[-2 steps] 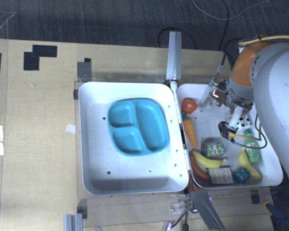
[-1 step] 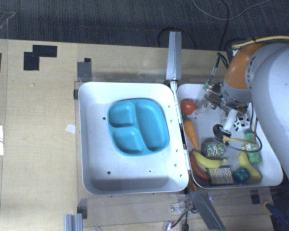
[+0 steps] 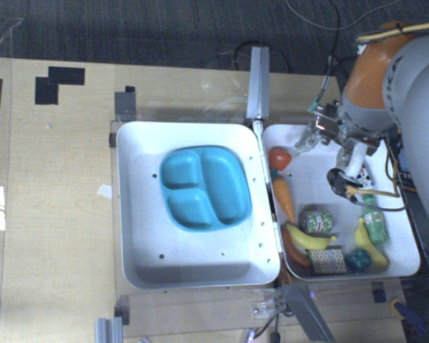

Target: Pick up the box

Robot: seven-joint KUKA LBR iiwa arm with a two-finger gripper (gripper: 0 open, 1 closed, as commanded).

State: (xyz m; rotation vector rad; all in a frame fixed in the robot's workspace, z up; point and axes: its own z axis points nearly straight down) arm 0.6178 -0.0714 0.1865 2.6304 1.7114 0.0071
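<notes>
Box (image 3: 329, 261), small, dark and patterned, is seen lying flat in the right bin (image 3: 415, 261), just in front of the banana (image 3: 309, 237); whether the two touch cannot be told. A teal ball (image 3: 357, 261) is set close against the box on the side away from the banana's thick end, and a red thing (image 3: 293, 253) is tucked under the banana on the other side. A green can (image 3: 317, 221) stands just behind the banana.

The hand (image 3: 320, 135) is held well beyond the banana, over the far part of the bin, with nothing seen in it; whether it is apart or together cannot be told.

The box is judged to be light cardboard: stiff across its flat faces, easily dented at the corners, and perhaps a little slick where printed. A hold from above is advised, across the narrow width, with one contact on the banana side and one on the bin-wall side. The ends are crowded by the ball and the red thing, so little room is left there. Moderate pressure is thought enough; a hard squeeze may crush it.
</notes>
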